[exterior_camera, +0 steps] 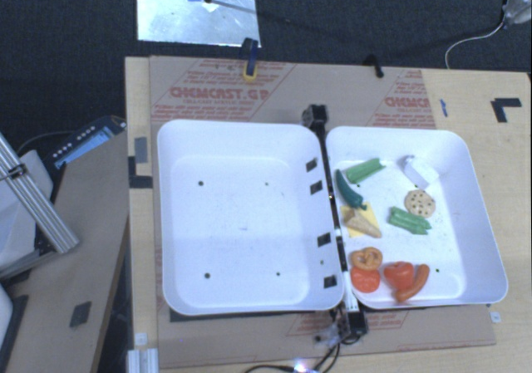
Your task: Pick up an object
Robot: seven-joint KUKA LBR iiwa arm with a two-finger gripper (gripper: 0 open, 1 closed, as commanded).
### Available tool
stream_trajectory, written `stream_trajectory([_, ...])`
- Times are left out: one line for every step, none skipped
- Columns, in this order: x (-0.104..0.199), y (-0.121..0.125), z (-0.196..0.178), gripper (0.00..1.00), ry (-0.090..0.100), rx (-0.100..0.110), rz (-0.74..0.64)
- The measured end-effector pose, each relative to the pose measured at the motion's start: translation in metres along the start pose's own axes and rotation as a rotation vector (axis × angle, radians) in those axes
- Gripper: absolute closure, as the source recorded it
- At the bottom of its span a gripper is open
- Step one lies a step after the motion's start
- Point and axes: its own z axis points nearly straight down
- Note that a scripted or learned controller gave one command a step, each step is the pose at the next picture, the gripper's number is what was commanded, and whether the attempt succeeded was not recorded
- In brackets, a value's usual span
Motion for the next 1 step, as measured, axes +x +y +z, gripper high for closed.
stream_trajectory([-0.0035,0.0001,0.0,1.0,0.0,0.0,0.0])
